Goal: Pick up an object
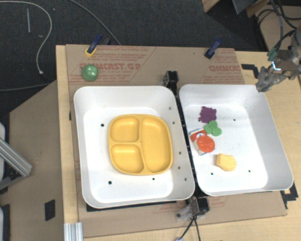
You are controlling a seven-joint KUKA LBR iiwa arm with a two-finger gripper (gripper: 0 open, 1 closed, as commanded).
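So the stuff I could grab is all in the right bin [271, 149]: a purple toy [207, 114], a green one [213, 129] just below it, a red-orange tomato-looking piece [206, 144] on a small packet, and a yellow shell-shaped thing [226, 162] nearest me. My pincer [265, 83] hangs over that bin's far right corner, well apart from them, can't tell its opening. Left bin [90, 134] holds a yellow divided tray [140, 144]; a green ball [90, 73] sits on the tabletop [140, 64].

Pincer [265, 83] fingers too small, blurred.
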